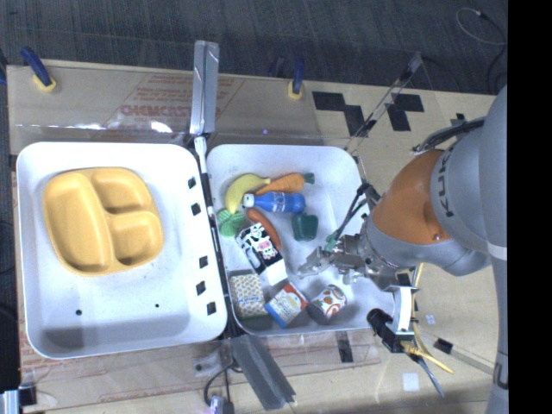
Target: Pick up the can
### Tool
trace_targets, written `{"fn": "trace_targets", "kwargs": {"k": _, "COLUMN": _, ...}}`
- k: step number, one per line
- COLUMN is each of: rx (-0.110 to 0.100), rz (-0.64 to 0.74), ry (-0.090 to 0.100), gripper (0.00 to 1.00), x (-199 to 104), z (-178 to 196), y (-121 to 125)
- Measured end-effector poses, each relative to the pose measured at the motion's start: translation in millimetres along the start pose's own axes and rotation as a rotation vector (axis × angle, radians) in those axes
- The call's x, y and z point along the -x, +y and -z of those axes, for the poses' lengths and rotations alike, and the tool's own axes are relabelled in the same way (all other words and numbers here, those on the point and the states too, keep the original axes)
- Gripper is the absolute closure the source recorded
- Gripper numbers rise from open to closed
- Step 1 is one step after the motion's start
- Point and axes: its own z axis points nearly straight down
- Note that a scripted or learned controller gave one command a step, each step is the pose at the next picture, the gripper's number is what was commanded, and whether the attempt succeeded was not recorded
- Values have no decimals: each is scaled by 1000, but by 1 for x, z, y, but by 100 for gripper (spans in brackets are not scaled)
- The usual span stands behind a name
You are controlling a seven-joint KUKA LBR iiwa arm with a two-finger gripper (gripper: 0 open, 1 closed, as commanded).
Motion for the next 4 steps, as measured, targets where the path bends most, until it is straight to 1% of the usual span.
{"fn": "trace_targets", "kwargs": {"k": 1, "rx": 0, "rz": 51, "ry": 2, "gripper": 0, "x": 9, "z": -12, "y": 3}}
{"fn": "trace_targets", "kwargs": {"k": 4, "rx": 1, "rz": 50, "ry": 2, "gripper": 0, "x": 10, "z": -12, "y": 3}}
